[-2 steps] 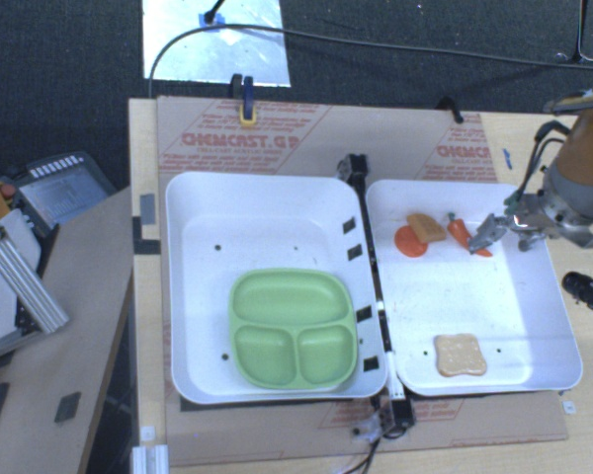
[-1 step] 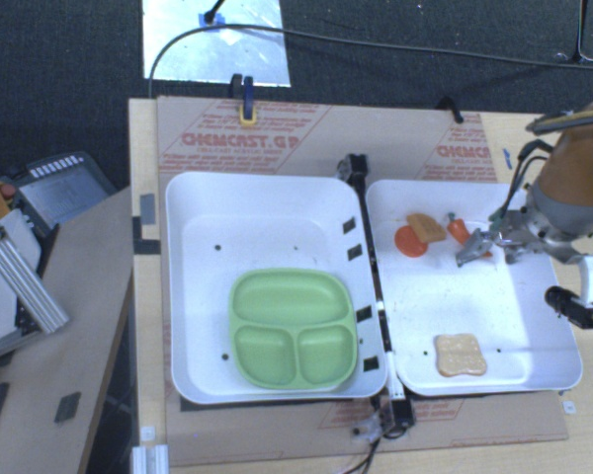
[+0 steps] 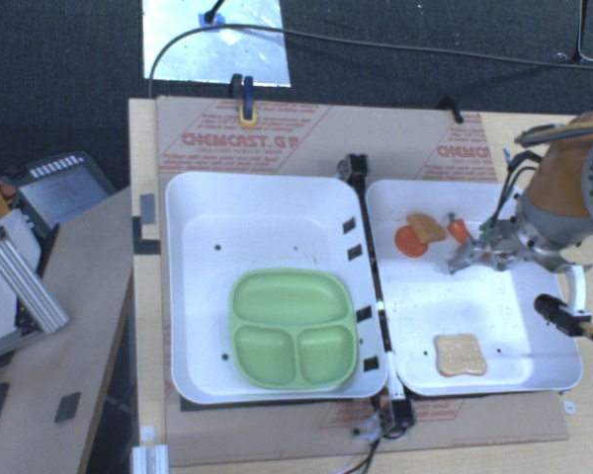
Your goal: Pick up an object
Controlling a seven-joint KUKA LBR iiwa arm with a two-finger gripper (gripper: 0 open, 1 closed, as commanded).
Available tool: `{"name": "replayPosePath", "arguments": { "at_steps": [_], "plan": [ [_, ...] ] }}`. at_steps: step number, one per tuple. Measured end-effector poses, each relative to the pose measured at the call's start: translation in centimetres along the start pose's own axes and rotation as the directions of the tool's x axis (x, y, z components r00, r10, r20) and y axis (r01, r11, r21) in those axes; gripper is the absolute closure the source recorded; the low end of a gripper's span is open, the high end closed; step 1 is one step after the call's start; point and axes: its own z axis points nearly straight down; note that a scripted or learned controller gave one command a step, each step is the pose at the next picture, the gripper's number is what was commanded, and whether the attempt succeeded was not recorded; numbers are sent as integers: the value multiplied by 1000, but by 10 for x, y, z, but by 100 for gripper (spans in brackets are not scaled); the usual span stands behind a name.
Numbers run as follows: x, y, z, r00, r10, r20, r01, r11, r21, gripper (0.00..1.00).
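My claw (image 3: 466,257) hangs low inside the right bin (image 3: 534,378), in its upper half, reaching in from the right side with my grey arm (image 3: 563,210) and its orange band behind it. From this angle I cannot tell how far apart the tips are, and nothing shows between them. Just up and to the left of the claw lies a small orange-red piece like a carrot (image 3: 458,230), very near the tips, though I cannot tell whether they touch it. A little farther left sit a tan piece of toy food (image 3: 427,227) and a red round slice (image 3: 411,242), the tan piece overlapping the slice's upper edge. Nearer the front of the same bin, well apart from my claw, a slice of toast (image 3: 460,355) lies flat on the white floor. Across the divider, the left bin (image 3: 193,225) holds a green divided plate (image 3: 294,327) with three compartments, resting toward the front right corner. Both bins stand on a sheet of cardboard (image 3: 306,136) printed with red letters, and a yellow clamp (image 3: 247,107) grips its far edge.
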Motion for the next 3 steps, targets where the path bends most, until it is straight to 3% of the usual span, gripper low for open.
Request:
{"name": "replayPosePath", "arguments": {
  "at_steps": [1, 3],
  "plan": [
    [0, 1, -12, 1000, 0, 1, 0, 1000, -4, 100],
    [6, 8, -128, 1000, -4, 2, 4, 1000, -6, 100]
  ]
}}
